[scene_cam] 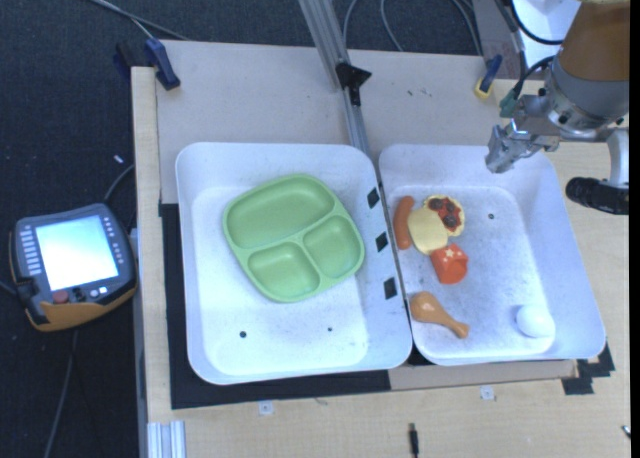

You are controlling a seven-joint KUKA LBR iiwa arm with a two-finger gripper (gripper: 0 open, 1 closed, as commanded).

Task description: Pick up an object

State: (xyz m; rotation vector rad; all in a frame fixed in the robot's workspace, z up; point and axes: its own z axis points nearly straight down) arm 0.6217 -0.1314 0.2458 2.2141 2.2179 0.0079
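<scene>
The right bin (560, 236) holds several toy foods: an orange hot dog (403, 221), a yellow pizza slice with red topping (436, 223), a red pepper (450, 264), a tan chicken drumstick (438, 313) and a white egg (534, 321). My gripper (504, 153) hangs over the bin's far right corner, above and to the right of the pizza slice, well apart from every item. Nothing shows between its fingers.
The left bin (210, 346) carries a green divided plate (293, 237). A metal pole (330, 26) slants across the bench behind the bins. A teach pendant (70, 261) lies on the floor at left. Blue clamps (160, 64) grip the bench's back edge.
</scene>
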